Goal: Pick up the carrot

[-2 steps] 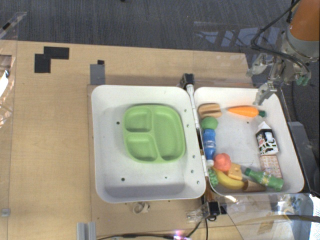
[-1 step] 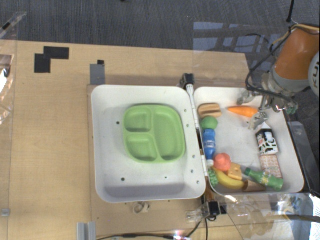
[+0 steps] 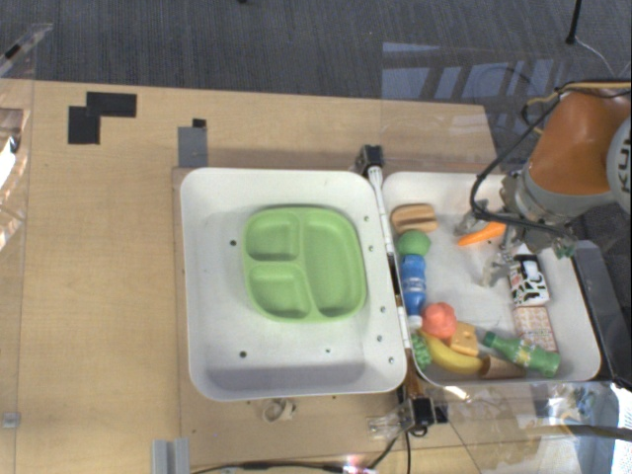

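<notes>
A green bottle (image 3: pixel 520 352) and banana (image 3: pixel 449 355) lie at the right bin's (image 3: pixel 591 349) near edge. Farther back, the carrot (image 3: pixel 480 233) rests on the bin floor, just left of the claw (image 3: pixel 506 262); whether its fingers are spread I cannot tell.

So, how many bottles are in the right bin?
2: a blue bottle along the left wall, and a green bottle lying near the front. Others may be hidden under the arm.
</notes>
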Robot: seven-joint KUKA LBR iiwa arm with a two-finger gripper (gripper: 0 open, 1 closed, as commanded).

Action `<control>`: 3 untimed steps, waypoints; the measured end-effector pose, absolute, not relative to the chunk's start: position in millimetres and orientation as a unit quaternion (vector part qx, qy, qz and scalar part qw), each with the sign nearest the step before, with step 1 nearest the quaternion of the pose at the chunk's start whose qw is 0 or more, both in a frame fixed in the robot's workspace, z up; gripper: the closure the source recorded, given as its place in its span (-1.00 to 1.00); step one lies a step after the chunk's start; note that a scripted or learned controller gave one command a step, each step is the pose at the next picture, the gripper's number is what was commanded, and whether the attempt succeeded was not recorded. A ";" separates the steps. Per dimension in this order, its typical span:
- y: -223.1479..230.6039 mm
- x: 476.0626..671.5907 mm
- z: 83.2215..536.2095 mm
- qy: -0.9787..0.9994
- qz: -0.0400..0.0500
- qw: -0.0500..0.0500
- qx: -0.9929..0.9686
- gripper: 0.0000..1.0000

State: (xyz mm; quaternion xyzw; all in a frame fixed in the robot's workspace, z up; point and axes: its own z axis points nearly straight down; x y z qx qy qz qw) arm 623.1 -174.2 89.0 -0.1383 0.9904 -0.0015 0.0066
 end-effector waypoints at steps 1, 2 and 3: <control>-190.5 580.2 89.4 1.000 -0.001 0.007 0.006 -1.00; -203.7 635.9 89.2 0.989 0.000 0.008 0.147 -1.00; -202.6 640.4 104.1 0.990 -0.001 0.015 0.143 1.00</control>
